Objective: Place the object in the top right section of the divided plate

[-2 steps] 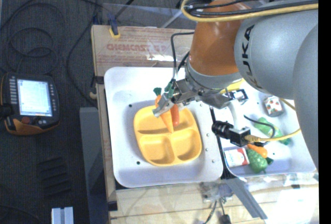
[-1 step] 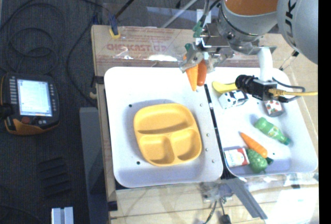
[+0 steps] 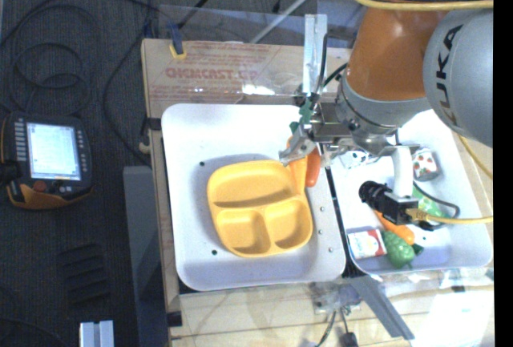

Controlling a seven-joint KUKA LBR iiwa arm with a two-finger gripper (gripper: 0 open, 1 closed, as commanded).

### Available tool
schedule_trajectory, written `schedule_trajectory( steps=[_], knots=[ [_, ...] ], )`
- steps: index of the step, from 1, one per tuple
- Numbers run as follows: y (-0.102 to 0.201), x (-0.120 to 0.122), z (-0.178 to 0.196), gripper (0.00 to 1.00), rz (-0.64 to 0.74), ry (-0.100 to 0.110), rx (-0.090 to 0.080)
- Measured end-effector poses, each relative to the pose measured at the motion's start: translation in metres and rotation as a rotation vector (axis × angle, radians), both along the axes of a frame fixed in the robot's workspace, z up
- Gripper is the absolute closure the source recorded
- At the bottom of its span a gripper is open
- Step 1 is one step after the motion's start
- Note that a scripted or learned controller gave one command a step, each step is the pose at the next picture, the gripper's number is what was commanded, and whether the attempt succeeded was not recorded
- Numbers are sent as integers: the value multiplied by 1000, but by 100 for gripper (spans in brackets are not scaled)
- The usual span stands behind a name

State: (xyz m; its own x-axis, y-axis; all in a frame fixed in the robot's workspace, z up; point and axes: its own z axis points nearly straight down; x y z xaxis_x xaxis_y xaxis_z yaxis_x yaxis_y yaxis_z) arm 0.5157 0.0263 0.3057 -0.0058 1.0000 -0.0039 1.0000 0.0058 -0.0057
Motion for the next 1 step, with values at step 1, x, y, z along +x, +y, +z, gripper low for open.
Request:
schedule_trajectory(
  steps=[1],
  knots=[
    [53, 4, -90, 100, 94, 1, 3]
  ],
)
